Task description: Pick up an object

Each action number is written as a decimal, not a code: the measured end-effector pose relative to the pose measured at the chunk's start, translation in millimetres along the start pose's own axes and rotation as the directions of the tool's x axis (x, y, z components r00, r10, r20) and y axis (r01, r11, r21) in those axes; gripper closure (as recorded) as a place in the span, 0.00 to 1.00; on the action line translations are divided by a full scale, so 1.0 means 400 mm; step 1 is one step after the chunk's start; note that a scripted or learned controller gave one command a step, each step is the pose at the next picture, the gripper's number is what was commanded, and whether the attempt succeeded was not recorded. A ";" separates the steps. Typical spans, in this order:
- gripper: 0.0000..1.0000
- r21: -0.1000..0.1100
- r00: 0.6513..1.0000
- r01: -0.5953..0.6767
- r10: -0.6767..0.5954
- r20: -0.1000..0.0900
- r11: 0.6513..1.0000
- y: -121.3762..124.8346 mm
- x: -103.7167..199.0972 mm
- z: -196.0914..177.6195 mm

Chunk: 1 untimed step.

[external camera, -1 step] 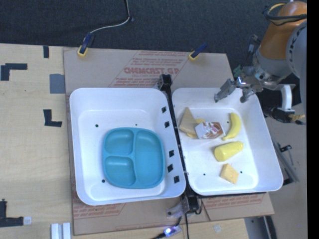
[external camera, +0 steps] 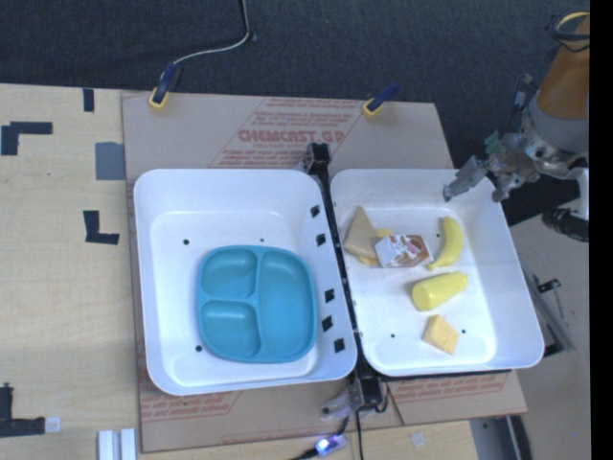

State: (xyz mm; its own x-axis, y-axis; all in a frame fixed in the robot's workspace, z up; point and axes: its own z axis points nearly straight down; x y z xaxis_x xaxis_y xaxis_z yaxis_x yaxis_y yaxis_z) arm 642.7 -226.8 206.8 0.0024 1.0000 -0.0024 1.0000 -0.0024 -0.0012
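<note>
The gripper (external camera: 476,182) was observed at the upper right corner of the right bin (external camera: 512,286), poised over its far rim, with the grey arm and its orange band entering from the right. Whether the gripper was spread or pressed together could not be told from the view; nothing was seen held in it.

The objects available for picking were all found in the right bin. A banana (external camera: 449,241) lay nearest the gripper, just below and slightly to the left of it in the view, its long axis running roughly from the far side of the bin toward the near side, with a slight curve. A yellow lemon-like piece (external camera: 439,290) lay just below the banana, with its long axis nearly crosswise to it. A small white packet (external camera: 401,250) with reddish print was noted to the left of the banana, touching a tan wedge (external camera: 360,235) (possibly a bread or cheese toy). A small orange-tan block (external camera: 442,334) lay apart, toward the near side.

The left bin (external camera: 163,209) held a blue divided plate (external camera: 257,303), well apart from the gripper.

It was judged that the pick had not yet been made, and that the banana was the likeliest target: a short descent down and inward would be required, with the grasp set across its long axis.
</note>
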 end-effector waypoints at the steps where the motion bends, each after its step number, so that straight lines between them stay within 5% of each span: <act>1: 0.00 0.007 1.000 0.003 -0.003 -0.003 1.000 -0.092 0.010 0.307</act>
State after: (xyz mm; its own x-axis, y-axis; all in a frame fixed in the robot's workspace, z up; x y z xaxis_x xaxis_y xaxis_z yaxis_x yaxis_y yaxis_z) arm 605.7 -223.1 84.1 -0.0001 1.0000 0.0010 1.0000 0.0002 -0.0079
